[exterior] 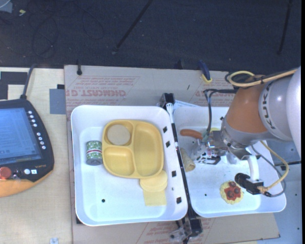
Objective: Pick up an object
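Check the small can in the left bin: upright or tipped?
Tipped. The can lies on its side beside the yellow tray, label wall facing up.

dark carpeted floor [91, 24] runs across the top of the frame, thin cables trailing over it. below sits a pale wooden bench [35, 212], a brown cardboard sheet [122, 88] on top. at the left edge, a control pendant [18, 144], screen glowing.
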Controlling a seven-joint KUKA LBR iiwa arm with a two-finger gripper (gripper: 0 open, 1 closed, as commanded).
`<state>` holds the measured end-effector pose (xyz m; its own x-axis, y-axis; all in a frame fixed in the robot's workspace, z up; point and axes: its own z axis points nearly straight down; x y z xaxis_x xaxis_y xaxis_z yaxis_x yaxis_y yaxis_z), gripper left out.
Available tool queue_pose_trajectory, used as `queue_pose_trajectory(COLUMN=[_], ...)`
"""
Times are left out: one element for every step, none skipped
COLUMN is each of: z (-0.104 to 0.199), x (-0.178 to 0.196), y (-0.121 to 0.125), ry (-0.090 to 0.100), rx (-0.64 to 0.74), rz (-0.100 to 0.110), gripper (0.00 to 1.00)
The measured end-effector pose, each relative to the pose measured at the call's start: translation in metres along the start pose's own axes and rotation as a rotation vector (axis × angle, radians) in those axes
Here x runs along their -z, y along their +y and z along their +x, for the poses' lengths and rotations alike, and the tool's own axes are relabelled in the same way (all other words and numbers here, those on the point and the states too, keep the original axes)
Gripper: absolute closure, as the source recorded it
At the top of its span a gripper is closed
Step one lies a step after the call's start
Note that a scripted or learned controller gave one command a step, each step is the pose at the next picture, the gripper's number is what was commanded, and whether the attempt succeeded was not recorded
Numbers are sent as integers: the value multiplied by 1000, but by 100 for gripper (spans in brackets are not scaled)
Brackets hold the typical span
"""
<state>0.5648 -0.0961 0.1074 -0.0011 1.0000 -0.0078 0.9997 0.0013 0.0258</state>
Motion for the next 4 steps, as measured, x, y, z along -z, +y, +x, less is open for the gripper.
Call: queue_pose_trajectory(z=[-3, -8, -6, 6], x=[0, -2, -16, -18], y=[11, 33, 32, -16], ry=[-3, -3, 7, 6], rx=[-1, 1, -2, -3], rz=[-13, -16, 27, 24], gripper=[0, 0, 0, 0])
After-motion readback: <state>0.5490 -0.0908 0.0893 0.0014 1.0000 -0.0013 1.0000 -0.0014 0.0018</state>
